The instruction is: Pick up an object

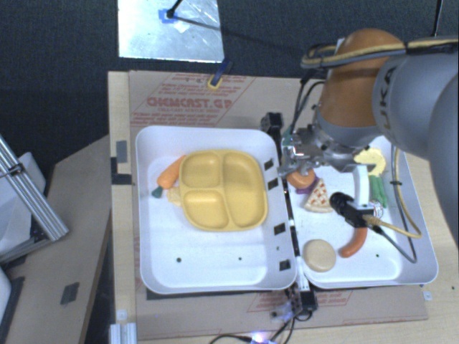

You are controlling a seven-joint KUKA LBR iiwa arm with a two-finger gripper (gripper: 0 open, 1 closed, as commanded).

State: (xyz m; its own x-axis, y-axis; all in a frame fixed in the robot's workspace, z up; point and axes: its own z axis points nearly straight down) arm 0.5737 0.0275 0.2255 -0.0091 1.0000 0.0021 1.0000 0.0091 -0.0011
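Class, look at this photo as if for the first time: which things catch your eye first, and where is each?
The big grey arm with its orange band fills the upper right, reaching down over the right bin. Next comes the yellow divided plate in the middle of the left bin, a carrot tucked at its left edge. Small toy foods lie scattered in the right bin: a pizza slice, a sausage, a round bun.

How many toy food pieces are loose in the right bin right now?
At least 5: a pizza slice, a tan bun, a sausage, a yellow-green piece near the far wall, and a purple-orange piece by the end effector. The arm may hide more.
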